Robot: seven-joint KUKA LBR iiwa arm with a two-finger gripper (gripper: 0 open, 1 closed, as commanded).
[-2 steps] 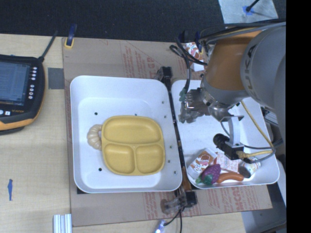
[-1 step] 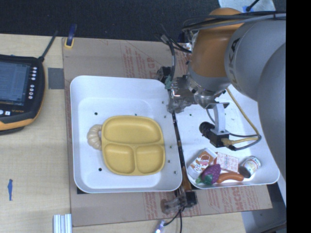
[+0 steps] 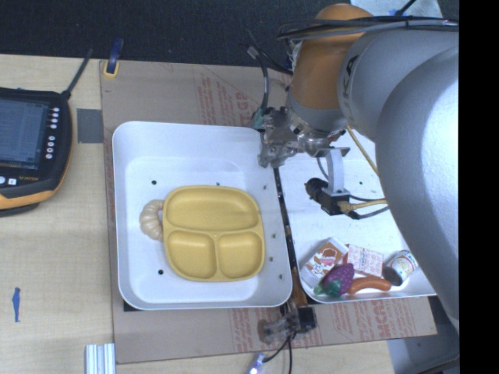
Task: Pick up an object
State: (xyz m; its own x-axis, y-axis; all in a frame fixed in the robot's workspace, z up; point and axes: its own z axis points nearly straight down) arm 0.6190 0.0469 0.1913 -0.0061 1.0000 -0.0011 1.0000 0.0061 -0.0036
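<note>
Inside the left bin lies one yellow tray; whether the claw is clenched, I cannot tell.

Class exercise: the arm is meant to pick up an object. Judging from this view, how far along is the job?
Done: nothing looks picked yet. The yellow divided plate and a shell-like piece lie in the left bin; the toy foods lie in the right bin's near corner. In hand: the pincer hangs over the divide between bins, with no object seen in it. Left: reach an object, grip it, lift it.
</note>
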